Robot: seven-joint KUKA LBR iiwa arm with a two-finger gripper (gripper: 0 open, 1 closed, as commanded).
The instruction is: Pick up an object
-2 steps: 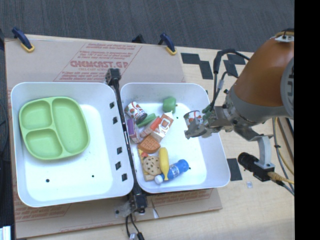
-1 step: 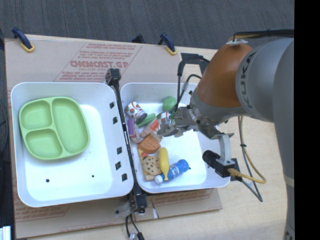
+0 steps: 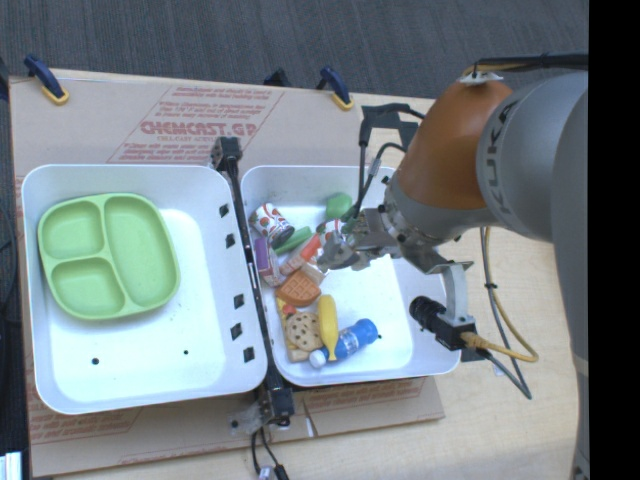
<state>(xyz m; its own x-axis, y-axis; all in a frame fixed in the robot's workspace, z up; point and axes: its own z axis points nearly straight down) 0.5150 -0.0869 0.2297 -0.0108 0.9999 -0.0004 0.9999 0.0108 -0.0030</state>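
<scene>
Pincer (image 3: 332, 251) sits low in right bin (image 3: 400, 360) over toy food pile; we cannot tell its state. Blue bottle (image 3: 352, 339) looks light, hard, slippery; we judge mid-body safest.

Pincer (image 3: 335, 246) fingers blurred; wrist hides bin (image 3: 340, 370) corner.

Small toys (image 3: 300, 290) heaped in right bin (image 3: 400, 360), left side: banana, bottle, cracker.
</scene>
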